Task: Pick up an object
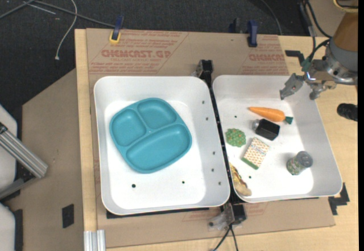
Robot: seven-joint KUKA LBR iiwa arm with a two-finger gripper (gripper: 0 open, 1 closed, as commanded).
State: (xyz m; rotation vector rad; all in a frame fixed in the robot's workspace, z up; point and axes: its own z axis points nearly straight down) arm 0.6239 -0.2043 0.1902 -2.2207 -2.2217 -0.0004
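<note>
Objects for picking lay in the right-hand shallow white bin [324,147], and from my remote seat I saw none of them between the fingers of the grey two-finger gripper [302,88]. Its fingers stood apart, one fingertip [287,90] toward nine o'clock and the other toward three, hovering over the bin's upper right part with nothing between them. The grey arm with its orange band [347,36] came in from three o'clock.

Nearest the gripper, toward seven o'clock from it, lay an orange plastic carrot with a green tip [268,113], stretched roughly nine to three. Just beside the carrot at six o'clock sat a small black block [267,128]; I could not tell whether the two touched. Farther toward eight o'clock was a round green leafy piece [235,137], and near it at four o'clock a small patterned yellow-and-white box [256,153]. A grey-green rounded jar-like object [298,163] rested toward the bin's five o'clock corner, well apart from the rest. A tan, crumpled piece [240,181] lay against the bin's left wall near its lower corner.

Beyond, at nine o'clock, the left white bin [114,187] held a teal plastic divided plate [150,135] with three compartments.
</note>
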